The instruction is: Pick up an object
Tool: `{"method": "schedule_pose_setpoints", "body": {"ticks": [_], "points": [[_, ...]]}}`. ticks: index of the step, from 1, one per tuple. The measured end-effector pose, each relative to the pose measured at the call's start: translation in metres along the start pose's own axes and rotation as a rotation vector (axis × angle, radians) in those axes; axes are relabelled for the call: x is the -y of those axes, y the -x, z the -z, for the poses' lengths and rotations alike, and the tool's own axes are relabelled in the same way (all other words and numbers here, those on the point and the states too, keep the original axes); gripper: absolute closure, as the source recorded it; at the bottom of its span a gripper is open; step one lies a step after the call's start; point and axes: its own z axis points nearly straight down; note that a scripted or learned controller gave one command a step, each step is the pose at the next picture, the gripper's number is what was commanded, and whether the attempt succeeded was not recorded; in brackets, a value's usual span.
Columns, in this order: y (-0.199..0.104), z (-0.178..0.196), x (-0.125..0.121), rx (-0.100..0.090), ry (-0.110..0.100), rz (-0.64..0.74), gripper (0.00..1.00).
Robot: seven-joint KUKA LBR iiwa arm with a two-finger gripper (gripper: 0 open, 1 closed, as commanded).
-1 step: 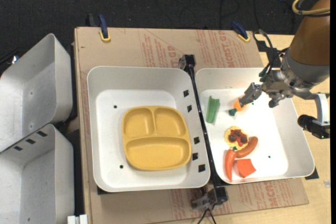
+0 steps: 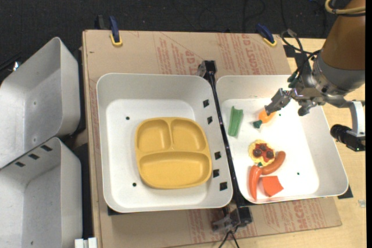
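We see the gripper (image 2: 278,103) over the right bin (image 2: 325,142), at about 1 o'clock from that bin's centre, with the grey arm (image 2: 343,38) entering from 3 o'clock. One dark finger points down-left toward a small orange carrot-like piece (image 2: 264,118), which lies just below the fingertip at its 7 o'clock. We cannot tell how wide the claw stands, nor whether it has hold of anything.

At 9 o'clock from the carrot piece lies a green block (image 2: 235,121), slightly tilted. At 6 o'clock sits a yellow pizza-like toy (image 2: 261,151), touching a brown sausage (image 2: 274,163). A red pepper (image 2: 253,182) and an orange wedge (image 2: 272,186) lie near the bin's 7 o'clock corner. The left bin (image 2: 110,142) holds a yellow divided tray (image 2: 173,152).
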Motion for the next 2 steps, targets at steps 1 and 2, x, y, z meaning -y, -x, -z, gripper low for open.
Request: {"method": "schedule_pose_setpoints", "body": {"ticks": [1, 2], "points": [[0.006, -0.056, 0.009, -0.001, -0.006, -0.004, 0.00], [0.005, -0.121, 0.011, -0.002, -0.007, -0.003, 0.00]]}}
